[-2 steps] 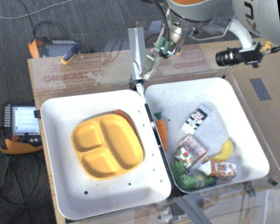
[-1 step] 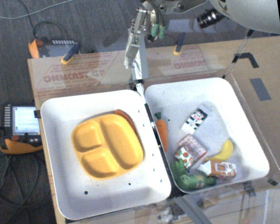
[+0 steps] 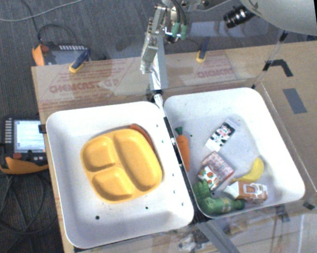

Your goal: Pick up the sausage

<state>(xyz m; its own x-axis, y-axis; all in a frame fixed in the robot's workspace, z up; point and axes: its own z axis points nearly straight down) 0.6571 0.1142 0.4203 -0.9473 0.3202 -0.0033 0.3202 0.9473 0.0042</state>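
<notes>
The sausage (image 3: 142, 132) is a reddish-brown strip in the left bin (image 3: 78, 222). It lies against the far right edge of a yellow compartment plate (image 3: 121, 163), which hides most of it. My gripper (image 3: 154, 74) hangs high over the far end of the divide between the two bins, beyond the sausage and slightly to its right. It is well clear of the sausage, and nothing shows in its grasp.
The right bin (image 3: 268, 119) holds a carrot (image 3: 182, 146) by the divider, a black-and-white carton (image 3: 221, 136), a red-and-white carton (image 3: 214, 170), a banana (image 3: 254, 169), a green vegetable (image 3: 216, 201) and a small orange carton (image 3: 248, 192). A handheld device (image 3: 23, 142) lies left of the bench.
</notes>
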